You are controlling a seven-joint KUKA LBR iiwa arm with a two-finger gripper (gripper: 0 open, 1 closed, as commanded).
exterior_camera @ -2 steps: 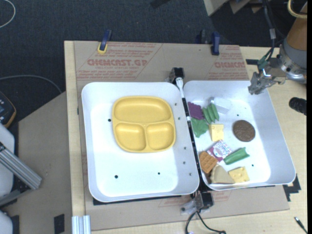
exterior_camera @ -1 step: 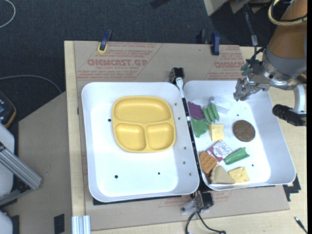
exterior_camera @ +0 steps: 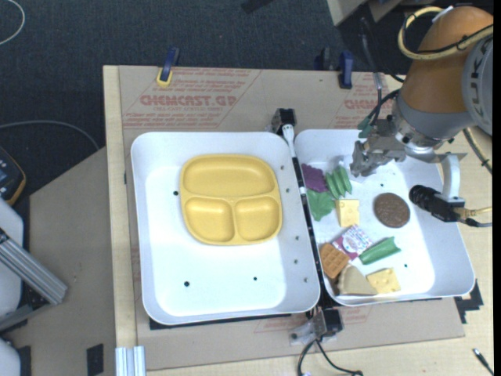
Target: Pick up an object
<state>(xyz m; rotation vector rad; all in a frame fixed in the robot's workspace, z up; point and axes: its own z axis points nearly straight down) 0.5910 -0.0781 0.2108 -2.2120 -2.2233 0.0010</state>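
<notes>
Your gripper [exterior_camera: 362, 163] hangs over the right bin [exterior_camera: 446, 276] near the green beans [exterior_camera: 339, 182]; its finger state you cannot tell.

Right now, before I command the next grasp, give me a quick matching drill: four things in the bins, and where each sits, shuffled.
Things:
1. yellow divided tray
2. brown round piece
3. purple piece
4. tool

Places:
A. right bin, along its left wall
B. left bin
C. over the right bin's upper part, beside the green pieces
D. right bin, right of the yellow cube

Pairs: 1-B, 2-D, 3-A, 4-C
</notes>
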